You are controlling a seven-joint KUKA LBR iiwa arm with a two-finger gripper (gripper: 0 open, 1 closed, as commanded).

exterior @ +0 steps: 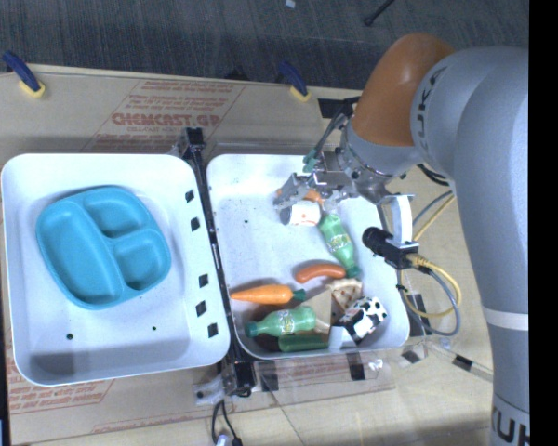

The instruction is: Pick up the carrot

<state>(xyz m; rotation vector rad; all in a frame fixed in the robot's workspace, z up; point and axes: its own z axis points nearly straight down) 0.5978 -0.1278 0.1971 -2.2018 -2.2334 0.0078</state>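
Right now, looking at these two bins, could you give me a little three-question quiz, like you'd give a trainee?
1. True or false: the carrot lies in the same bin as the blue divided plate.
2. Which lies closest to the carrot? A) the green bottle lying on its side B) the blue clamp on the cardboard C) the blue divided plate
3. Fill in: the gripper sits over the far end of the ______ bin.

Key: 1 false, since the carrot is in the right bin and the plate in the left bin. 2 A. 3 right.
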